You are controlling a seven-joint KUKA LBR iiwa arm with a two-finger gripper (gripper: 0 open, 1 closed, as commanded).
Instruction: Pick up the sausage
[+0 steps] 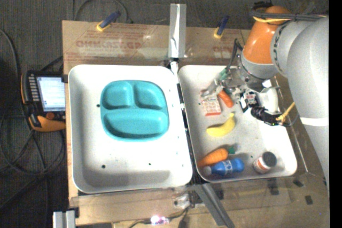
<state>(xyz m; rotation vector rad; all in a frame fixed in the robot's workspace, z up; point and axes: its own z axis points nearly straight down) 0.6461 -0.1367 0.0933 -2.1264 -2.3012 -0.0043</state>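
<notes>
Sausage (pixel 226 99), as I read it, is the short orange-red piece lying in the right bin (pixel 288 139), toward its far edge and a little right of that bin's middle, just beside a small red-and-white packet (pixel 210 105). The gripper (pixel 235 94) sits right over or against the sausage's right end, but the picture is too cluttered there with cables and metal parts to say whether the fingers are apart, together, or clamped on anything; I cannot tell. Nothing shows the sausage lifted clear of the bin floor, so I judge the pick not yet done: the arm is at the target, and the closing and lifting appear to be what is left.

Counted, the desk carries two white bins side by side. The left bin (pixel 80 168) holds one teal divided tray (pixel 134 109) near its middle. The right bin holds, besides the one sausage and one packet, one banana (pixel 222 127) near its middle, one carrot (pixel 214 157) and one blue bottle (pixel 225 167) touching or nearly so along the near edge, and one small can (pixel 264 162) close to the near right corner. One handheld pendant (pixel 45 96) lies off the desk's left edge.
</notes>
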